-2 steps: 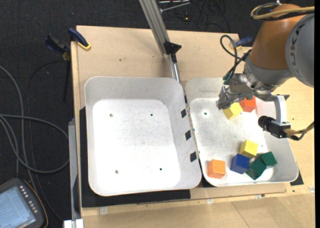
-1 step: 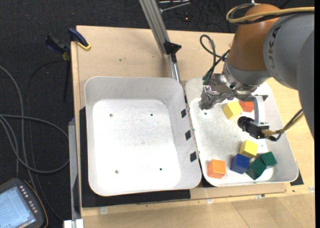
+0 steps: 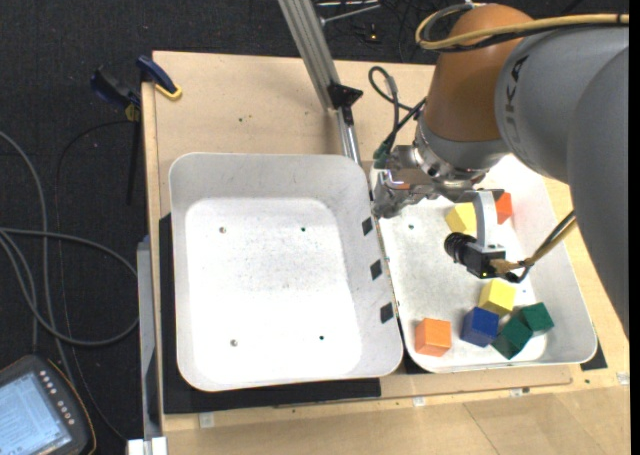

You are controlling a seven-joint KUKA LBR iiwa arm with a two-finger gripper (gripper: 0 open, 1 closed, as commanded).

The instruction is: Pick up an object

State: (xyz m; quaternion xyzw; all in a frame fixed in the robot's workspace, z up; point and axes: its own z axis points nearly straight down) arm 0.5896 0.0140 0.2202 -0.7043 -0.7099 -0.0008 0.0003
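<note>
The right bin (image 3: 570, 343) holds several small blocks. An orange block (image 3: 433, 336) lies near its front left. Beside it are a blue block (image 3: 480, 326), a yellow block (image 3: 497, 295) and two green blocks (image 3: 537, 317) (image 3: 513, 338). Farther back lie another yellow block (image 3: 461, 218) and a red-orange block (image 3: 503, 206), partly behind the wrist hardware. My gripper (image 3: 386, 199) is low at the bin's back left corner, close to the rim between the two bins. It is left of the back yellow block, apart from it, and I see no block in it.
The left bin (image 3: 200, 193) is white and speckled. A slanted metal pole (image 3: 305, 28) rises behind the bins. A blue and yellow clamp (image 3: 140, 83) sits at the bench's back left corner. The big grey and orange arm (image 3: 520, 73) covers the right bin's back.
</note>
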